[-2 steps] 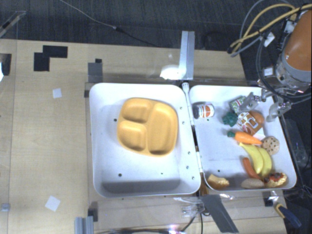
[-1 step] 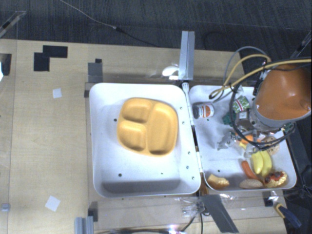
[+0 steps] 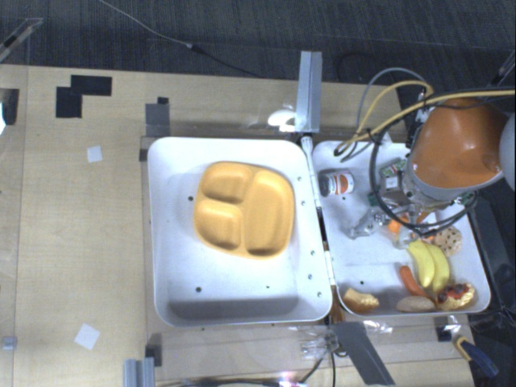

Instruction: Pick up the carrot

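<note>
Pale wood covers the table (image 3: 72,240), where two white bins sit side by side. At nine o'clock, the left bin (image 3: 173,297) holds a yellow divided tray (image 3: 244,208). The right bin (image 3: 355,256) holds a small can (image 3: 339,184) at its eleven o'clock, and at its five o'clock a banana (image 3: 430,263) with the carrot (image 3: 409,279) just beside it. The grey and orange arm (image 3: 455,143) hangs over this bin; its claw (image 3: 387,222) sits low by the cookie (image 3: 447,239), grip impossible to tell.
</note>
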`<state>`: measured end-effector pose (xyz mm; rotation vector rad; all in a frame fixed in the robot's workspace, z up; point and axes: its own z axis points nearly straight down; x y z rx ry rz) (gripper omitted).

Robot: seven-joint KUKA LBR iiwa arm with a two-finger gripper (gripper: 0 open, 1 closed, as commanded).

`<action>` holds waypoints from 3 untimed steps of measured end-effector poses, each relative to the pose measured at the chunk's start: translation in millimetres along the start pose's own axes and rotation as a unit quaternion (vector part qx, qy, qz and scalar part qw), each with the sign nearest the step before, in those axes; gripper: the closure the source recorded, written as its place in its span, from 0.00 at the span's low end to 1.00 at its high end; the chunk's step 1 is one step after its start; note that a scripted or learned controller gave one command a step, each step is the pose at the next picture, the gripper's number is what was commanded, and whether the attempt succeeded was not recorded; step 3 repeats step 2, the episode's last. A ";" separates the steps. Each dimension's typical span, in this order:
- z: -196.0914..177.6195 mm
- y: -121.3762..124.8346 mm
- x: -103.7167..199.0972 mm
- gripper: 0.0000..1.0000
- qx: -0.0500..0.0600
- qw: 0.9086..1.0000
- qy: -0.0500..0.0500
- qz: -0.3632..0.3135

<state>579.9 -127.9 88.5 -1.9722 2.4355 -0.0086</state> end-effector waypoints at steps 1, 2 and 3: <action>-14.2 -3.6 -1.8 1.00 0.006 1.000 -0.002 0.001; -13.8 -3.3 -1.8 0.00 0.005 1.000 -0.002 0.001; -13.8 -3.3 -1.8 0.00 0.005 1.000 -0.002 0.001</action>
